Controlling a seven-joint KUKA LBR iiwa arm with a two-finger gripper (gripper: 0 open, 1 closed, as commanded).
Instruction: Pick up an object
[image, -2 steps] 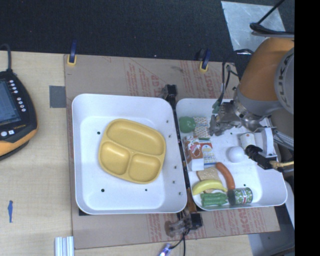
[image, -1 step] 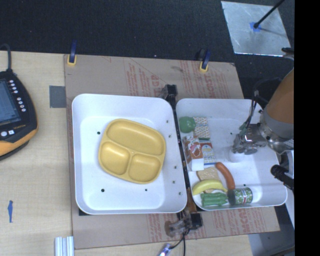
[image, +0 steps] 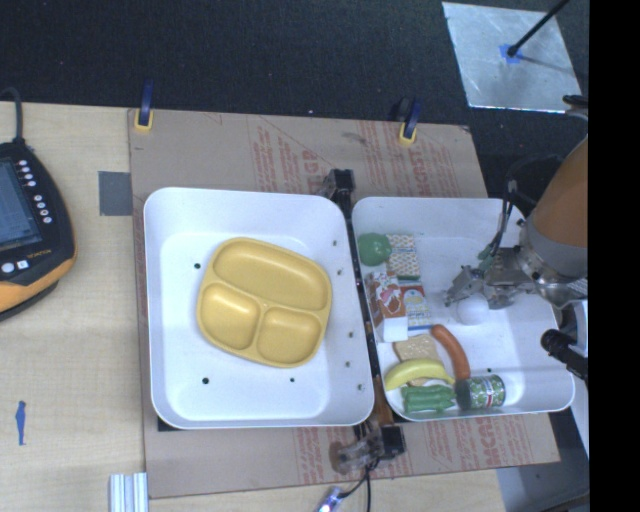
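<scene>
Can (image: 487, 392) nearest, label blurred

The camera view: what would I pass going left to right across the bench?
Handheld controller with screen → left white bin holding a yellow divided tray → right white bin with green ball, banana, sausage → gripper → grey arm.
</scene>
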